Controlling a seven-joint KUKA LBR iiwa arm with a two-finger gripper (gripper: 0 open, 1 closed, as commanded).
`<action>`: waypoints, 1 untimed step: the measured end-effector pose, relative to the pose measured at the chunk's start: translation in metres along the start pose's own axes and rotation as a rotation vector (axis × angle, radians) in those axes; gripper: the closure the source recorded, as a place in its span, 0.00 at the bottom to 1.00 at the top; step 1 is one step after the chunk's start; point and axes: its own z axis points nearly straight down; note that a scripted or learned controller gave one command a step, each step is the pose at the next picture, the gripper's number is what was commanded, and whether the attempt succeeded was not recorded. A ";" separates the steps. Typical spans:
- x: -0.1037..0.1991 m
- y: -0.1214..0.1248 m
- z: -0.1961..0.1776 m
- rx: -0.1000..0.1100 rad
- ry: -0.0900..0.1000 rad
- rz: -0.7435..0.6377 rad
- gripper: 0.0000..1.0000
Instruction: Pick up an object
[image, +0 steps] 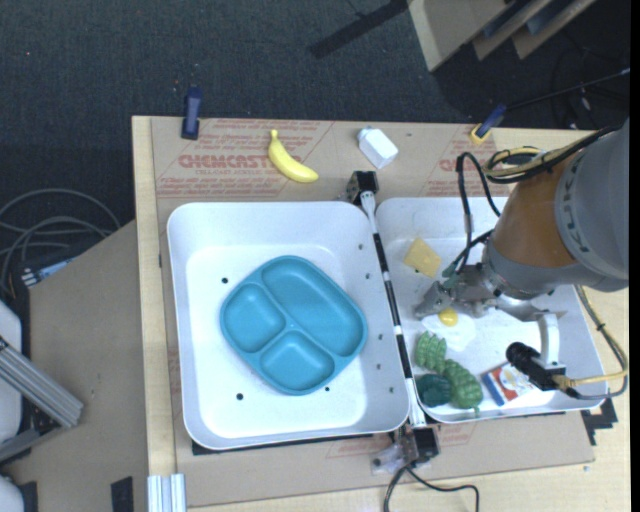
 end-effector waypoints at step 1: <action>-0.001 0.002 -0.012 -0.008 -0.003 0.000 1.00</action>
